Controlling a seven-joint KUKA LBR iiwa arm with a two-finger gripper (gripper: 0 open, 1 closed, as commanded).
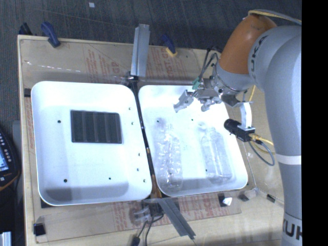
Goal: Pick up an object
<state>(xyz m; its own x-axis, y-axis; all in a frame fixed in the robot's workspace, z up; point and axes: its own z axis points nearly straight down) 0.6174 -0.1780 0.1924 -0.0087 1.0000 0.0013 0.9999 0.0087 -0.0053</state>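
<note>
We see the gripper [195,99] hovering over the right bin's [154,94] far end w/ fingers spread, nothing between them. Two clear plastic bottles, probably, [169,155] and [214,155], lie nearer, lengthwise, untouched, awaiting pickup.

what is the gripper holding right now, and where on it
Nothing is held. The gripper hangs open over the far end of the right bin, with no object between its fingers. Both clear plastic bottles lie in that bin, nearer the camera.
</note>
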